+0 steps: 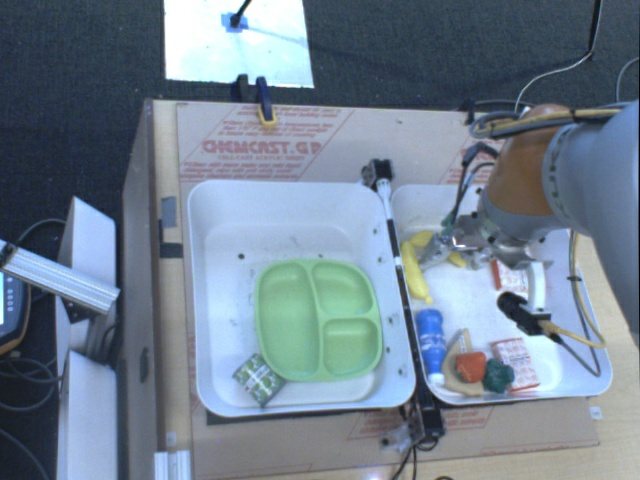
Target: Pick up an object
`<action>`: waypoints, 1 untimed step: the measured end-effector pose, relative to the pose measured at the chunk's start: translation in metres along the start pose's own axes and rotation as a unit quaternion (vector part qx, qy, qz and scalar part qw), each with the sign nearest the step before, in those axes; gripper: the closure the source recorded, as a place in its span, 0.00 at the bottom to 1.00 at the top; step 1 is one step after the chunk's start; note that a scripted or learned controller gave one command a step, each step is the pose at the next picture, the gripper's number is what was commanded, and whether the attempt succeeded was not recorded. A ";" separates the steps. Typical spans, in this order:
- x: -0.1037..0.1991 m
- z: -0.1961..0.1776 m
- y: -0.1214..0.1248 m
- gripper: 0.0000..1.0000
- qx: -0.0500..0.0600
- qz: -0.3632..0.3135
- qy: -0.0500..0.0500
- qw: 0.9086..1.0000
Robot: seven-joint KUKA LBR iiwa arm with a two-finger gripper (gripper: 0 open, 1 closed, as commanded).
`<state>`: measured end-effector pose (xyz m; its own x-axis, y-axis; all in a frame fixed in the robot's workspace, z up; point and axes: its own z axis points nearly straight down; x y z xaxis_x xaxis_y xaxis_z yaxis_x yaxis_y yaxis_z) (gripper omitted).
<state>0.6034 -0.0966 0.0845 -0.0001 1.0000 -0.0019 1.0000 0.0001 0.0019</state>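
Note:
My gripper [447,248] hangs low over the upper left part of the right bin [580,373], under the orange band of the arm. Its tip is right beside the upper end of a yellow banana [413,270], which lies along the bin's left wall. A small yellow piece [459,259] shows just below the gripper's tip; whether it is touching I cannot tell. Below the banana stands a blue bottle [430,336] with a white cap. At the bin's front lie an orange-red object [470,366] and a dark green object [497,374].
The left bin [215,268] holds a green divided plate [318,318] and a small green checked packet [258,378] at its front corner. Red-and-white packets [517,360] lie in the right bin. A black plug with a yellow cable [522,313] hangs off the arm.

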 end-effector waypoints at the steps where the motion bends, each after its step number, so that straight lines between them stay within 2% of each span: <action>1: -0.010 0.000 0.035 0.00 -0.001 -0.002 0.000 1.000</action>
<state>0.6380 -0.1068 0.0850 -0.0036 1.0000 -0.0009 1.0000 0.0036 0.0030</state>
